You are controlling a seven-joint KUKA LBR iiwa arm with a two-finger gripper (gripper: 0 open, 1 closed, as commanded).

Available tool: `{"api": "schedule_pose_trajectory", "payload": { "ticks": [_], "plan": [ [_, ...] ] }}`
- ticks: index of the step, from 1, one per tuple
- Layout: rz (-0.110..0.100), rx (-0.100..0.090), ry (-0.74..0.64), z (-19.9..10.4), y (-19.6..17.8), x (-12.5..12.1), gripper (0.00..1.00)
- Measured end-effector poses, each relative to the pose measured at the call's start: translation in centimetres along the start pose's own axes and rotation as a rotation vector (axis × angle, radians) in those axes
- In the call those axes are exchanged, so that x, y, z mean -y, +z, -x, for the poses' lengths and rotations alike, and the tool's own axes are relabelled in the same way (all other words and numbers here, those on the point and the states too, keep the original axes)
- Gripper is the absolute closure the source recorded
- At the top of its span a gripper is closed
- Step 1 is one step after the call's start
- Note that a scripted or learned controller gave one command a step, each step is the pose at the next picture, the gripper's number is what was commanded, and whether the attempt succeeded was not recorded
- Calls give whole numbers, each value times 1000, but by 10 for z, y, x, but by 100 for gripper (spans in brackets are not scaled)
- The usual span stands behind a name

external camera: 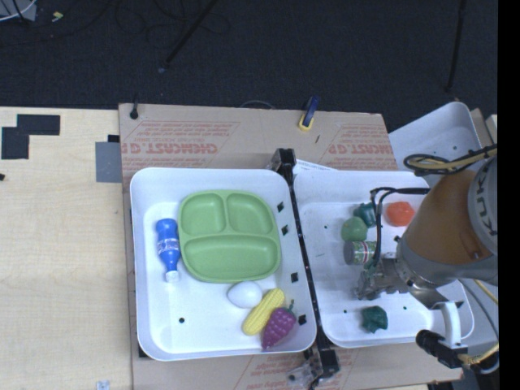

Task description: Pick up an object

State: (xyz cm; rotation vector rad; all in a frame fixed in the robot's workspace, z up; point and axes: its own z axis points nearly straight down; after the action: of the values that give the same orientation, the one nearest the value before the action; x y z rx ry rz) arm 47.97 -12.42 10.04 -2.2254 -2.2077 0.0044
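Grey arm w/ its orange band reaches in from the right of the camera view, and the gripper (372, 283) is down low in the right bin (325, 315), hovering near the bin floor just below a small metal can (357, 253). Can't tell if it's spread or closed; it's a dark tangle from this angle, nothing visibly clamped in it.

Closest candidates, all in the right bin: the can lying on its side just beside the gripper; a green round piece (353, 229) touching the can's upper side; a dark green lump (374, 318) just below the gripper, apart from it; an orange piece (399, 213) further back by the arm; a teal bit (366, 213) near the green one.

Handling, my read: the can looks stiff, smooth, prob light and apt to roll — take it across the body, mid-length, not by the ends. Dark green lump looks like moulded toy plastic, rigid, light, bumpy enough to grip; squeeze across its narrow middle. It sits clear of neighbours, so likely the easier take.

Left bin (146, 299), well apart: green divided plate (230, 236), blue bottle (167, 249) beside it, white egg (244, 294), yellow corn (264, 311) and purple grapes (279, 327) bunched at the front. Both bins sit on cardboard (203, 140) over the worktop (57, 258).
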Motion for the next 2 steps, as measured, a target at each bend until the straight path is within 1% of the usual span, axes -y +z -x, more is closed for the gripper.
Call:
{"api": "schedule_pose_trajectory", "payload": {
  "ticks": [1, 2],
  "plan": [
    [9, 3, -8, 0, -62, -4, 100],
    [8, 3, -9, -2, -104, -6, 100]
  ]
}}
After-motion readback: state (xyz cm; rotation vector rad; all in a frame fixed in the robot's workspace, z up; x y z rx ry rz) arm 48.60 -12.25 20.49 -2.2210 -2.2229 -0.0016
